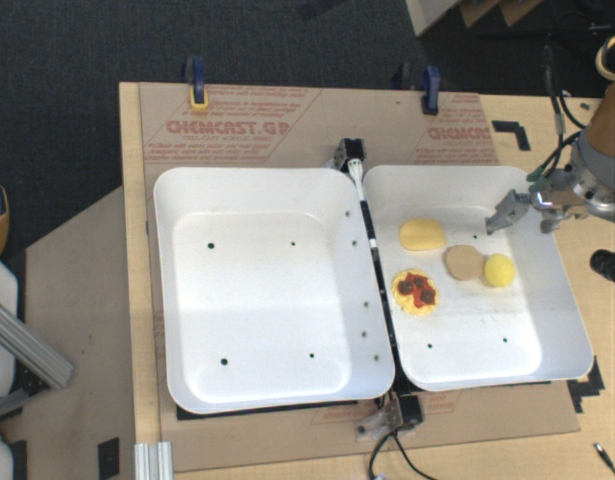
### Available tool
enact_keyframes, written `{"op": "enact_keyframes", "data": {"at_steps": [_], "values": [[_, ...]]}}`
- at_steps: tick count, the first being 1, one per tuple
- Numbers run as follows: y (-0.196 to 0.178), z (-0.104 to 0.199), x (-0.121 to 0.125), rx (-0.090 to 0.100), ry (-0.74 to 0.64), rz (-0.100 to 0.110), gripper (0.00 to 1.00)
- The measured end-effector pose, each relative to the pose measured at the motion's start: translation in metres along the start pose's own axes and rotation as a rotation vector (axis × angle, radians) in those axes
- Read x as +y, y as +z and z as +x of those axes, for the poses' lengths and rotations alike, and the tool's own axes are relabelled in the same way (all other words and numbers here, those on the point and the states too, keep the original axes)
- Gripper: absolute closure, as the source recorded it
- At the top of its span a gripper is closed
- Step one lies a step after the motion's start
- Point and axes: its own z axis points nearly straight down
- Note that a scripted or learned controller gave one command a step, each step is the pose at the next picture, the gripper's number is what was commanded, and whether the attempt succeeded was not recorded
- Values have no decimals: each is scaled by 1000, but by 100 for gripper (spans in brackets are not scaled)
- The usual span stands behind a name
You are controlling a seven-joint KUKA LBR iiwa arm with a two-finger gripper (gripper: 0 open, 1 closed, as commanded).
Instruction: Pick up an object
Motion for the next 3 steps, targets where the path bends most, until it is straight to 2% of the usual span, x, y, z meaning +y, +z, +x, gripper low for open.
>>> {"op": "enact_keyframes", "data": {"at_steps": [1, 2, 3], "values": [[112, -21, 18, 18, 3, 13, 0], [98, -24, 17, 6, 2, 9, 100], [109, -27, -87, 8, 12, 22, 100]]}}
